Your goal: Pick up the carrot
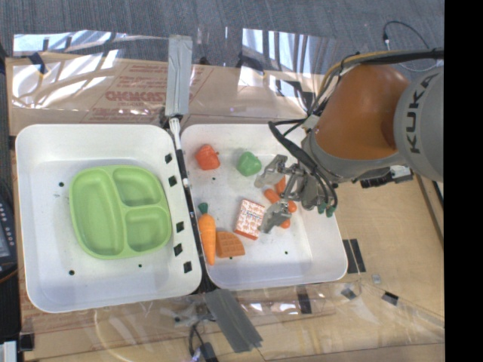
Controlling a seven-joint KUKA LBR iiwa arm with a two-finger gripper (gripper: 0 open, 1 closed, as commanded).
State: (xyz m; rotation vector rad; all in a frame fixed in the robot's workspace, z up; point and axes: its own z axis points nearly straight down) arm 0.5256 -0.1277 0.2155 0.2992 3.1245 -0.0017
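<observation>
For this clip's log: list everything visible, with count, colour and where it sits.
Bins: 2, white, side by side on the bench.
Plate: 1, green, three compartments, in the left bin.
Carrot: 1, orange with green top, right bin, along its left wall.
Tomato: 1, red-orange, right bin, upper left.
Green item: 1, green, right bin, top middle; kind unclear.
Packet: 1, red and white, right bin, centre.
Wedge: 1, orange, beside the carrot, right of it.
Small orange pieces: several, under the gripper; count unclear.
Cardboard: brown, behind the bins.
Arm: 1, grey and orange, from the right.
Gripper: 1, grey, over the right bin, apart from the carrot.
</observation>
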